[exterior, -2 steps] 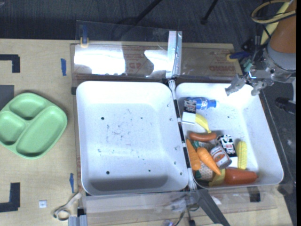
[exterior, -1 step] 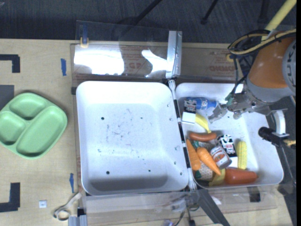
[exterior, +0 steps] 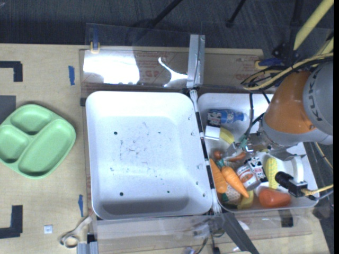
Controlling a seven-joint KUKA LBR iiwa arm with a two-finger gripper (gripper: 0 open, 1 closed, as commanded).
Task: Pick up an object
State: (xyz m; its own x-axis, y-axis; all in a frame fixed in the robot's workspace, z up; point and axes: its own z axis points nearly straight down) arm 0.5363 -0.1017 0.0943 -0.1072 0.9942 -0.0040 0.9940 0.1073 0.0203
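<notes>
The grey arm with its orange band (exterior: pixel 288 107) reaches down into the right white plastic bin (exterior: pixel 296 205), among an orange plastic carrot (exterior: pixel 233 180), a yellow corn cob (exterior: pixel 271 171) and a small blue-labelled bottle (exterior: pixel 225 116).

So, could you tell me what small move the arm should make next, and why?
Probably a short descent. The two-finger gripper sits over the cluttered right white bin, just above the orange plastic carrot and small printed can, and I see nothing between its fingers yet.
</notes>
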